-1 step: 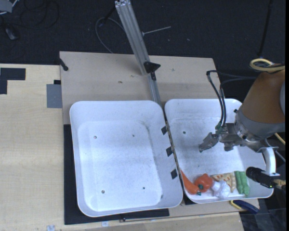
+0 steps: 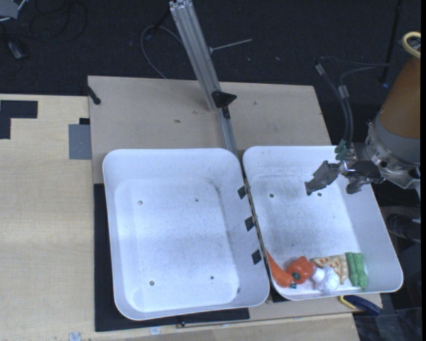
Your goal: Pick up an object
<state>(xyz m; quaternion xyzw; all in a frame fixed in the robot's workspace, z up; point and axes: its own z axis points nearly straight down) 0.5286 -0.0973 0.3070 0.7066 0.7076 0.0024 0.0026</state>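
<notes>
- Objects for picking: a small cluster in the lower right of the frame, packed against the near wall of the right bin (image 2: pixel 383 222). All pieces touch or overlap.
- Orange item (image 2: pixel 299 267): rounded, at the left of the cluster, with a thin orange strip (image 2: pixel 275 268) running up-left from it along the bin's left wall.
- White item (image 2: pixel 328 280): crumpled-looking, tucked low between the orange piece and the green one; its shape is too small to tell.
- Tan item (image 2: pixel 332 263): flat, patterned, just above the white one.
- Green item (image 2: pixel 356 269): an upright oblong at the right end, with bin floor free on its far side.
- Pincer (image 2: pixel 335 177): hovering over the upper part of the right bin, well apart from the cluster. Two dark fingers show spread, with nothing between them, so it reads as open and unloaded.
- Left bin (image 2: pixel 121 190): nothing to pick shows in it.
- Bench (image 2: pixel 149 112): pale board under both bins.
- Handling note, as judgement: the step in hand is the approach. The green item looks the best candidate, being at the cluster's edge.
- Travel toward the lower right of the frame before descending, and line the fingers across the oblong's narrow width.
- Risks: the bin's near wall may block one finger, and crowding may nudge neighbours or catch two pieces.
</notes>
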